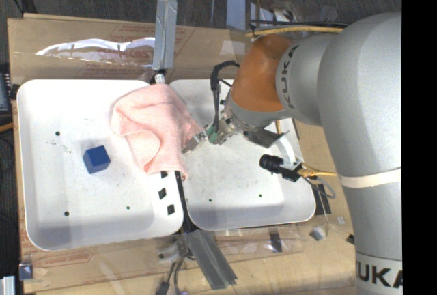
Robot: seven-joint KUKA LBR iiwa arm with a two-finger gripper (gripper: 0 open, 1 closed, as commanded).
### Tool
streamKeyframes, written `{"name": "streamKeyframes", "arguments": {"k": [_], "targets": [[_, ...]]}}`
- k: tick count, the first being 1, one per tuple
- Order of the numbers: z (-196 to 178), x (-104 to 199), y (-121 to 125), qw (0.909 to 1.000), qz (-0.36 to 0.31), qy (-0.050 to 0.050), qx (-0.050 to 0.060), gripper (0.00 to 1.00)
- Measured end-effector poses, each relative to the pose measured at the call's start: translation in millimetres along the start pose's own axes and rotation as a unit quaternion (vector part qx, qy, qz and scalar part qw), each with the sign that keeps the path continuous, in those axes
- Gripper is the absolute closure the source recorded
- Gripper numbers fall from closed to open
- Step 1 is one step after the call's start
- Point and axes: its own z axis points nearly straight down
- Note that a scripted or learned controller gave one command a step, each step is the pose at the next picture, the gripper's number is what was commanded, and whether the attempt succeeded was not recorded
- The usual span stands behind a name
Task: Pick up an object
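We're over the right bin (293, 208) now, and the gripper (205, 137) sits low at its left side, right against the edge of the pink cloth (153, 126). A metal fingertip pokes out toward the cloth's fringe, but whether the jaws are spread, closed, or pinching fabric, we cannot tell from up here; the wrist hides too much.

So where are we in the pick? By our reading, nothing is lifted yet. The cloth is draped across the divider between the two bins, most of it lying in the left bin (41, 150), with its right edge spilling toward the gripper. It looks soft and terry-like, bunched in loose folds, the sort of thing that would sag and trail if caught by a corner.

Left of the cloth, well apart from it, a small blue cube (97, 158) rests on the left bin's floor: hard-edged, matte, untouched. Right of the gripper, a black cable plug (273, 164) hangs off the arm. Still to come, as we judge it: a firm grip and a lift.
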Motion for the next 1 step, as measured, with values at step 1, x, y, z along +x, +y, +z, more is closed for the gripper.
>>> {"name": "streamKeyframes", "arguments": {"k": [1], "targets": [[-2.0,-40.0,56.5,0.9998,-0.019,-0.001,-0.002,0.0]]}}
